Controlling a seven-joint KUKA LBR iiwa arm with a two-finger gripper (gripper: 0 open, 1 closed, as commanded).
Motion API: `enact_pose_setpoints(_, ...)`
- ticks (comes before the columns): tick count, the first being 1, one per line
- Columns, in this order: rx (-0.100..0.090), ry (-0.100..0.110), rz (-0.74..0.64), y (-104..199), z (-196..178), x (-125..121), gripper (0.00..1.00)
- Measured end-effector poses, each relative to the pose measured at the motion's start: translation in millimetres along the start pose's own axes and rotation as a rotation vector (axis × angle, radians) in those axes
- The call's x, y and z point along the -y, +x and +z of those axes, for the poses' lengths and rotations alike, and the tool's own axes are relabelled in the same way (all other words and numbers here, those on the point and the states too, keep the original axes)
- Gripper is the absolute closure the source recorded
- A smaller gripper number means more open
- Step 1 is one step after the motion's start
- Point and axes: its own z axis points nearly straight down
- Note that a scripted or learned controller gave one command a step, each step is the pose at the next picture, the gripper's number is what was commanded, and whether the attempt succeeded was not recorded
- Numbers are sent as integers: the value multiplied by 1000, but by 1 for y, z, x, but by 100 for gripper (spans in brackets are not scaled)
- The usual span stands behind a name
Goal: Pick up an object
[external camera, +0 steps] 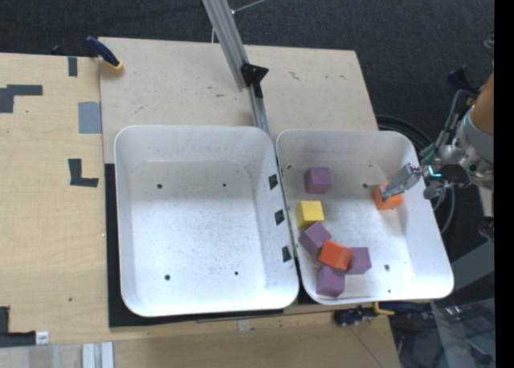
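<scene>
From your overhead camera, the plywood bench (48,198) carries grey tape patches at far left, and a blue-and-yellow clamp (104,53) grips its back corner. The left bin (193,137), a shallow white plastic tray with a speckled floor, sits beside the right bin (345,140), their rims touching under a slanted aluminium rail (221,13). In the right bin you see soft-edged foam blocks: a purple cube (318,179) alone near the middle, a yellow cube (310,213) below it, then a tight cluster of a purple block (314,237), an orange block (336,255) lying across it, and two more purple pieces (360,259) and (330,280) pressed against it. Further right, the gripper (393,190) reaches in over the bin's right wall, its grey fingers lying over a small orange block (388,200), which partly hides beneath them. You cannot tell at this size whether the fingers are apart or closed on that block. The arm behind the gripper is cut off at the frame's right, blurred among cables.
</scene>
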Motion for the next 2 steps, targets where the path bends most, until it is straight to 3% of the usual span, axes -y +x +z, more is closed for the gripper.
enact_pose_setpoints(1,1,-5,-2,0,-2,-1,0)
enact_pose_setpoints(2,1,0,-1,5,43,-4,0)
